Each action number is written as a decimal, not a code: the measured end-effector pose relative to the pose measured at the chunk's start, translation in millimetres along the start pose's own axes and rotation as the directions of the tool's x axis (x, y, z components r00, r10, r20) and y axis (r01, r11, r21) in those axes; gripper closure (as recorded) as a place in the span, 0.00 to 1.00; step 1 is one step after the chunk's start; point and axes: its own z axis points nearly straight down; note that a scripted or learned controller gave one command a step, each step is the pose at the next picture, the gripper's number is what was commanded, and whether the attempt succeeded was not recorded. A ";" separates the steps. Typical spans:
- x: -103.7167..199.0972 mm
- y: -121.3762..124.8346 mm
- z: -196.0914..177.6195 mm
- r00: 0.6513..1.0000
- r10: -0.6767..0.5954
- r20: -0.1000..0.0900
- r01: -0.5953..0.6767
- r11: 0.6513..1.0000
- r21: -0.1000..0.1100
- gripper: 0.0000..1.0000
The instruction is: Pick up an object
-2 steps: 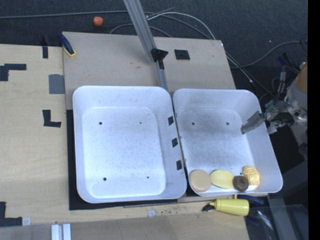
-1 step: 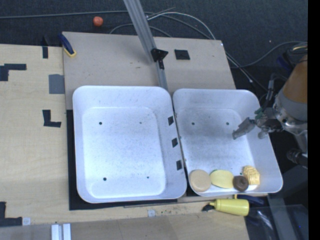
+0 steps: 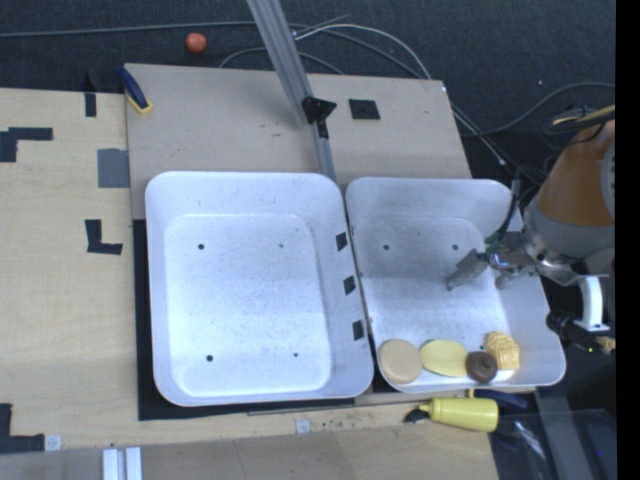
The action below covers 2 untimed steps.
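Targets: round tan disc [image 3: 400, 361], pale yellow oval piece [image 3: 443, 357], dark brown round piece [image 3: 481, 367] and small ridged yellow block [image 3: 502, 349], clustered along the right white bin's [image 3: 420, 208] near wall.
Direction from claw: toward the bin's near edge; yellow block nearest.
Claw [image 3: 478, 269]: fingers spread, holding nothing, above the bin's bare floor.

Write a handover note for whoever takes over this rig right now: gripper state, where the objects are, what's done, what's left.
Gripper: over the right bin, fingers apart, nothing between them.
Objects: all along the right bin's near edge: tan round piece, yellow-green piece, dark round piece, small yellow-brown piece.
Yellow tool lies on the bench, outside the bins.
Done: no pick yet.
Left: descend on one object, close, lift.
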 end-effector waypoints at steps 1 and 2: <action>0.3 0.3 49.3 1.000 0.000 0.002 0.000 1.000 -0.005 0.00; -0.5 1.2 36.6 1.000 0.001 0.004 -0.001 1.000 -0.008 1.00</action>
